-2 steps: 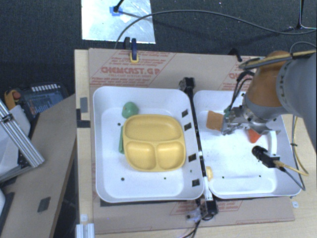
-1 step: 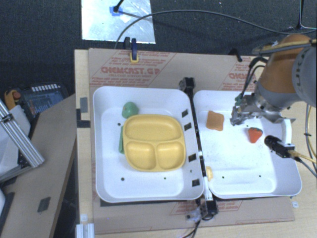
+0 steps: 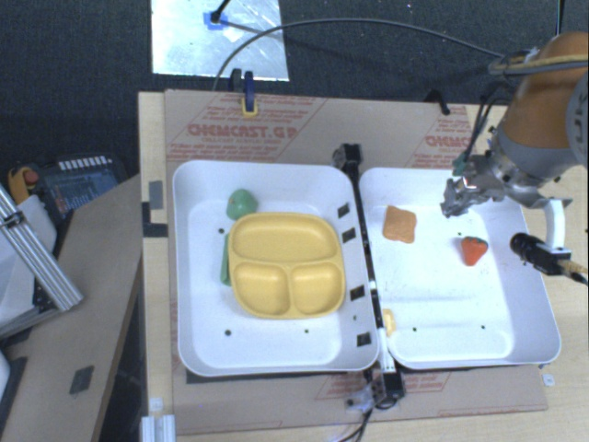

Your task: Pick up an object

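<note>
A yellow tray was seen in the left bin. An orange piece and a red piece lay unlifted in the right bin. The gripper was poised above them, its grip state indiscernible; nothing had been picked.

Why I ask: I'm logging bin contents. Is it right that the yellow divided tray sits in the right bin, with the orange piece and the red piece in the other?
Not quite. The camera view shows the yellow divided tray in the left bin; the orange piece and the red piece lie in the right bin.
</note>
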Controlling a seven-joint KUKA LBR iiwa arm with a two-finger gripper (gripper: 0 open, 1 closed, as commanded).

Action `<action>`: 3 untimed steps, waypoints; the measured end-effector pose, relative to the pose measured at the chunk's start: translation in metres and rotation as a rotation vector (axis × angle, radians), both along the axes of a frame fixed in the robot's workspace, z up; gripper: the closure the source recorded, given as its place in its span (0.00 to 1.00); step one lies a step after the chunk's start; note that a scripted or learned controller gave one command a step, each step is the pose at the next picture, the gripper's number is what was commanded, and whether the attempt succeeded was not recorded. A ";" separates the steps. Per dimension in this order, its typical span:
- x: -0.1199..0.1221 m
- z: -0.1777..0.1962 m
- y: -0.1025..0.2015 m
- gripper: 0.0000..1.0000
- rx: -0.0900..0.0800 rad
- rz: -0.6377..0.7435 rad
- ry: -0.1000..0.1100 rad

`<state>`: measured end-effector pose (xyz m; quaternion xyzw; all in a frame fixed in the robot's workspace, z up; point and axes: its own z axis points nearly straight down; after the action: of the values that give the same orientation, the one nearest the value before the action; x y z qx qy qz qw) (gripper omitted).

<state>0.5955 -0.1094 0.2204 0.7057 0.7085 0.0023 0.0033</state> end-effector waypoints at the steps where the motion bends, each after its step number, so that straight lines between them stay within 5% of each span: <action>1: 0.002 0.044 0.000 1.00 0.000 0.001 0.001; 3: 0.029 0.021 0.112 1.00 0.003 0.006 0.007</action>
<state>0.6248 0.0023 0.2418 0.7038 0.7104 0.0009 -0.0002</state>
